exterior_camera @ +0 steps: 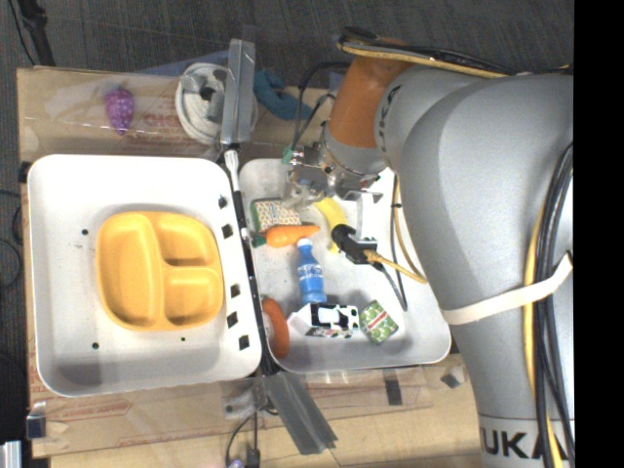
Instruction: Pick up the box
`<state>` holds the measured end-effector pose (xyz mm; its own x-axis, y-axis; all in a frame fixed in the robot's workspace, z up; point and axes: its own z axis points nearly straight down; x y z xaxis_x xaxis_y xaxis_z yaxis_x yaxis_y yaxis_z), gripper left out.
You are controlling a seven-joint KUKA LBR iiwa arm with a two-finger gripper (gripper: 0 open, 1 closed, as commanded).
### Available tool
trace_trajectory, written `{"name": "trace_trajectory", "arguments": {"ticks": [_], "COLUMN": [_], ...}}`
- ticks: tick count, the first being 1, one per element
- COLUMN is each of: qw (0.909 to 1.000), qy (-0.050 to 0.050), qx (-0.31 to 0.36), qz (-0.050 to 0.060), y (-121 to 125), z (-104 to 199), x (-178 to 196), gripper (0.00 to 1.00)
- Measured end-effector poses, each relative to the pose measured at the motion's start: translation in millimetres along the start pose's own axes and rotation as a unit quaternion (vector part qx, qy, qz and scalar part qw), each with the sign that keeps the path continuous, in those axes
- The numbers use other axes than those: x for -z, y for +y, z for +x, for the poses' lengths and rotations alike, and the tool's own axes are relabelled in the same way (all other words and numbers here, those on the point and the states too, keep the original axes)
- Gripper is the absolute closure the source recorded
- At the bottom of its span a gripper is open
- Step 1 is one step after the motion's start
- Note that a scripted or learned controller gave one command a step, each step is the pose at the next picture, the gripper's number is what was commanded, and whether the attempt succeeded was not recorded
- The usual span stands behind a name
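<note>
- Camera view, from above the bench: my grey arm (pixel 468 164) reaches in from the right, its orange band (pixel 359 100) bent over the far end of the right bin (pixel 429 334).
- My gripper (pixel 310 178) hangs low at that bin's far left corner, just above a patterned box (pixel 273 211); whether it is spread or closed, I cannot tell from this angle.
- An orange carrot (pixel 291 234) lies touching the box's near edge, with a blue bottle (pixel 310 273) just beyond it toward the middle.
- A black-and-white carton (pixel 331 320) and a green packet (pixel 378 322) sit side by side at the near wall.
- A yellow banana (pixel 331 211) lies beside my gripper.
- The left bin (pixel 58 261) holds a yellow divided tray (pixel 161 266).
</note>
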<state>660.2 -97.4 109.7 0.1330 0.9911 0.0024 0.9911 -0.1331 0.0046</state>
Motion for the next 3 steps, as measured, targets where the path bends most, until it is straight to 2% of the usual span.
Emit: {"name": "trace_trajectory", "arguments": {"ticks": [1, 2, 3], "qw": [1.0000, 0.9995, 0.9996], "qy": [0.000, -0.001, -0.002], "qx": [0.000, -0.032, -0.029], "qz": [0.000, 0.001, -0.001], "y": [0.0, -2.3, -0.5], "z": [0.0, 4.3, 4.3], "x": [0.0, -11.8, 1.0], "gripper": [0.00, 0.00, 1.00]}}
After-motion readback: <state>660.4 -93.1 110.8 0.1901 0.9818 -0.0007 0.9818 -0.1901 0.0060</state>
